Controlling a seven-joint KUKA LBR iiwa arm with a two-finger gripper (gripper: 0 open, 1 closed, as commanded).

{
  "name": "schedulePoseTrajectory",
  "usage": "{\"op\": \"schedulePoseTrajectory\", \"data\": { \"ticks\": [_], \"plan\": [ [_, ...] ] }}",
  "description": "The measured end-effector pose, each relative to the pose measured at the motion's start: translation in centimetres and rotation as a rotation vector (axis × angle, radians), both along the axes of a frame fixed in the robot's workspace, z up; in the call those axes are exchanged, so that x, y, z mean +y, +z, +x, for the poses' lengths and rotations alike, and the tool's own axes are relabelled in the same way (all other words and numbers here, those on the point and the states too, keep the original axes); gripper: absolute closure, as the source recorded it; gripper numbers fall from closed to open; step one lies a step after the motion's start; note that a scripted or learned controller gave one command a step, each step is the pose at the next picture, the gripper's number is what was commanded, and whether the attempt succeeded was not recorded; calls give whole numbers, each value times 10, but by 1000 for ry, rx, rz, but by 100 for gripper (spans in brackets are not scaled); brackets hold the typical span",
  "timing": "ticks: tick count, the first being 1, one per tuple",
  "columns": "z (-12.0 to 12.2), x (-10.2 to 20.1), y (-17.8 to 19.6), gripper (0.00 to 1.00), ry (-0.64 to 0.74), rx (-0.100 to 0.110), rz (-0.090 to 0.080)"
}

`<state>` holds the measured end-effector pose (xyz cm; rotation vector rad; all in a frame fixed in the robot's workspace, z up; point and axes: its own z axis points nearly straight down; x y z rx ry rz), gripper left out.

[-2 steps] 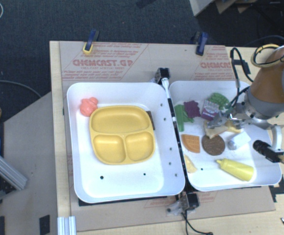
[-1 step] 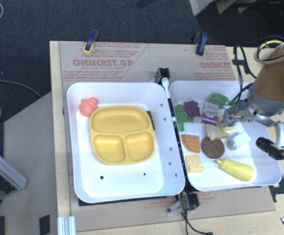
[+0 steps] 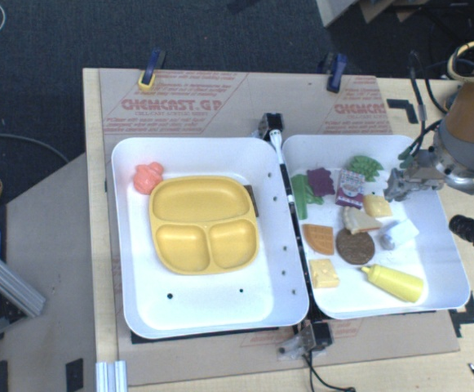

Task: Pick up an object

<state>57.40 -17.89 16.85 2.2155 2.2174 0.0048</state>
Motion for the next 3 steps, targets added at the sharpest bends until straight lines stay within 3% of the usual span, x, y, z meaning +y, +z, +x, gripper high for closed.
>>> {"op": "schedulePoseTrajectory", "data": {
  "ticks": [1, 3],
  "plan": [
    [2, -1, 54, 100, 0, -2, -1],
    [15, 121, 54, 100, 6, 9, 6]
  ]
}}
